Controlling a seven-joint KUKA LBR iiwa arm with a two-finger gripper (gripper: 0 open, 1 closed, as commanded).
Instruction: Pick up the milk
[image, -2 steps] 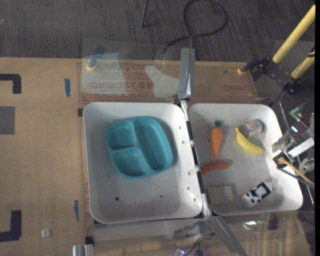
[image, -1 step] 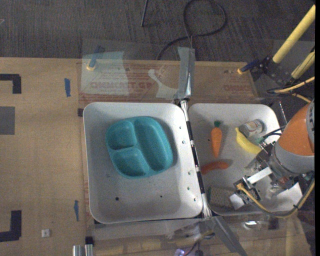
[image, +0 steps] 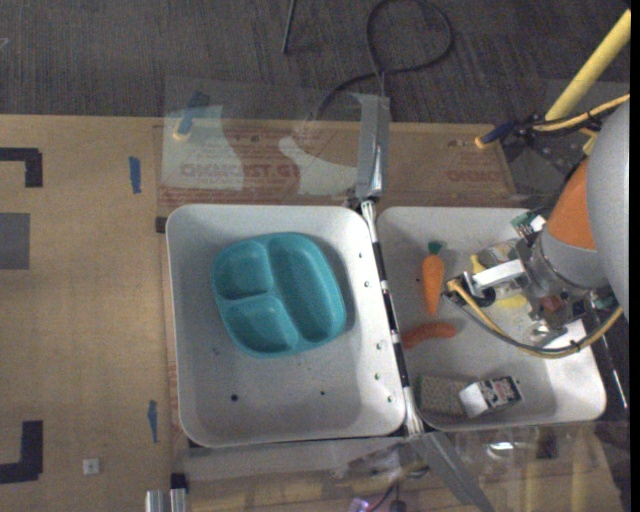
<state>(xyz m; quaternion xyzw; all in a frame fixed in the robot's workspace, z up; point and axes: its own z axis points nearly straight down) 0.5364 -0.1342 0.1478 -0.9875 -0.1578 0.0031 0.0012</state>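
Item 1: left bin (image: 190, 400), white and shallow, sitting at centre frame on the desk (image: 80, 300). It is holding 1 teal divided plate (image: 280, 293) with 3 compartments, lying flat in the bin's upper half.

Item 2: right bin (image: 580, 395), white, sitting just beside the left bin at right of frame. It is carrying 1 toy carrot (image: 432, 280), orange with a green top, lying near the bin's left wall; 1 orange-red sausage-shaped toy (image: 430, 333) just below the carrot; 1 milk carton (image: 489, 394), small, white with dark print, lying on its side near the bin's lower edge, resting beside a grey patterned object (image: 438, 393) to its left.

Item 3: arm (image: 605, 190), grey with an orange band, reaching in from the right edge. Its end effector (image: 548, 312) is hanging over the right bin's right half, above and apart from the milk carton; finger spacing cannot be told, being blurred among yellow cables (image: 500, 325).
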